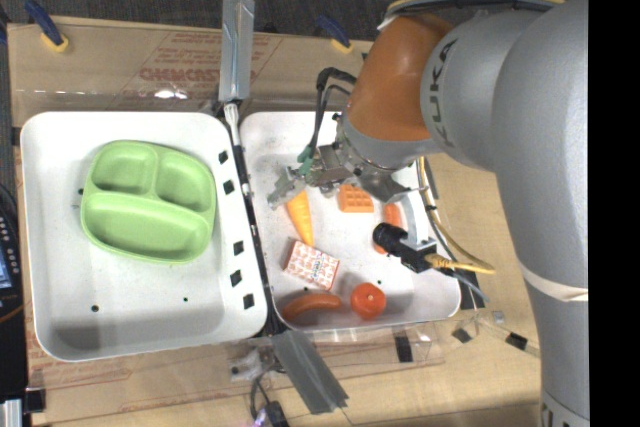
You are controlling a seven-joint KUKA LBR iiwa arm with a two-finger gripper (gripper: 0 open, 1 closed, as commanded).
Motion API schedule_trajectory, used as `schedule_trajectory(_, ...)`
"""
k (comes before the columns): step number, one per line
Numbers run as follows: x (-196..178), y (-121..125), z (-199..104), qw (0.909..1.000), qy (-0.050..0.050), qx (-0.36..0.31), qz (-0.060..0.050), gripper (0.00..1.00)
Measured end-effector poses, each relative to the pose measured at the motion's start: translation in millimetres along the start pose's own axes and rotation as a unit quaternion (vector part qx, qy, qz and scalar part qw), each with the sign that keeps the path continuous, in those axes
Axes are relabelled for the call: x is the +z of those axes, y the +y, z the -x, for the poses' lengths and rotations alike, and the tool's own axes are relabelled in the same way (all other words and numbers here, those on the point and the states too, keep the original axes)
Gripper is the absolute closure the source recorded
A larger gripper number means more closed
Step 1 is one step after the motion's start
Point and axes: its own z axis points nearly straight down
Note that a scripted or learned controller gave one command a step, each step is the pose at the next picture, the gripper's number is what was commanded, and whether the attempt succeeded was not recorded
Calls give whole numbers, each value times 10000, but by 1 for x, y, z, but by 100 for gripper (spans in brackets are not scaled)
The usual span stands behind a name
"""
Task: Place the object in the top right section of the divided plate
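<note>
Whether the gripper [312,173] is released or clenched cannot be told; it is poised low over the right bin [440,300], just above the orange wedge [299,215], which is judged to be the object to be picked. No object is seen to be held.

Along the right bin's near edge a red ball [368,299] and a reddish-brown piece [310,305] are found. A patterned packet [311,265] lies just behind them, its print too small to be read.

The wedge should be gripped across its narrow width and lifted clear of the wall between the bins. It should be released only when centred over the smaller far-right section of the green divided plate [150,205], in the left bin [60,315].

"KUKA" is read on the arm [500,85]. Red print on the cardboard [120,55] at the far edge cannot be made out.
</note>
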Motion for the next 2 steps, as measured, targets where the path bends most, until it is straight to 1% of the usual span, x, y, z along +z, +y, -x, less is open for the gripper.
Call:
schedule_trajectory(1, -9, 0, 0, 10000, -1, -23, -11, 100)
schedule_trajectory(2, -37, -10, -8, 9970, -7, 777, 24, 100)
